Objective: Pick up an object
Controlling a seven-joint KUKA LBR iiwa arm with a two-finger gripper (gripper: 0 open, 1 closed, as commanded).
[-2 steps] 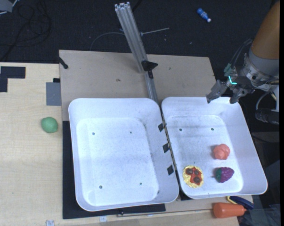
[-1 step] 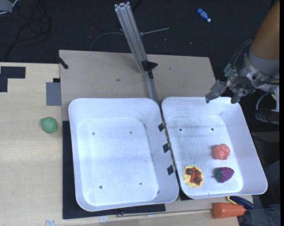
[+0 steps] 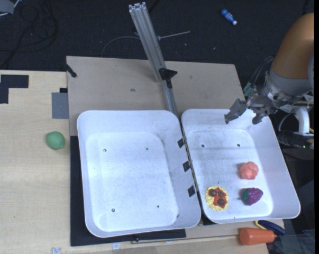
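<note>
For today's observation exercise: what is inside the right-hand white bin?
Right bin holds three toys near its front: a pink piece, a purple grape-like piece and a yellow piece with red spots. The gripper covers its far edge.

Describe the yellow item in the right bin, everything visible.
The yellow item is a small, flat, roundish toy with a wavy edge and red and dark bits on top, like a play-food pizza or tart. It looks like plastic or rubber. It lies flat on the floor of the right bin, in the near left corner, close to the wall. Nothing touches it; the purple toy sits apart to its right.
</note>
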